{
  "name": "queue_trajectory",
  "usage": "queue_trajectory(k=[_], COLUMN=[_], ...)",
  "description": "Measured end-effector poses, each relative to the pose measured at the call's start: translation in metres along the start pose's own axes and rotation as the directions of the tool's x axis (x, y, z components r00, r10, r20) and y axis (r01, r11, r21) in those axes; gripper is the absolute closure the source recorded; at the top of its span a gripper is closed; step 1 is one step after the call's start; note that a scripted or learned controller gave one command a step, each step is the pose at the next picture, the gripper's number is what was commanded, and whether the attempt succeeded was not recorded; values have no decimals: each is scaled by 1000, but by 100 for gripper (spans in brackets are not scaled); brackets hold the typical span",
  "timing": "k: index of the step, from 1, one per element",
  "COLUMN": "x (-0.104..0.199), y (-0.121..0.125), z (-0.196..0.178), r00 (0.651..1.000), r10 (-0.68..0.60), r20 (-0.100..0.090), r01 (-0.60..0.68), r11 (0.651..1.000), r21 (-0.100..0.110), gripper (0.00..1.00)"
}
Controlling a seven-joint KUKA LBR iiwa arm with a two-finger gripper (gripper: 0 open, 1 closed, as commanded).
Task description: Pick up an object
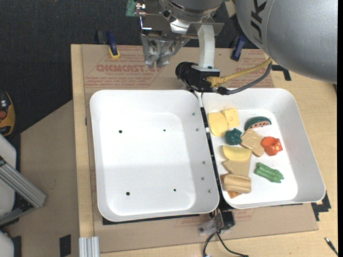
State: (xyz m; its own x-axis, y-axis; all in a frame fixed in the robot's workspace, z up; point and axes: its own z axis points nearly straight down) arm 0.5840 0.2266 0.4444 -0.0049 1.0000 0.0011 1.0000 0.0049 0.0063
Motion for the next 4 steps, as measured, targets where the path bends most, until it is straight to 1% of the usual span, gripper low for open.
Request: queue_trajectory(k=[4], x=[4], y=[1], z=[-42], r00=[1000], r10=[-5], r20=[-1], r01=[5], r11=[1000], r21=[-12], gripper=[100])
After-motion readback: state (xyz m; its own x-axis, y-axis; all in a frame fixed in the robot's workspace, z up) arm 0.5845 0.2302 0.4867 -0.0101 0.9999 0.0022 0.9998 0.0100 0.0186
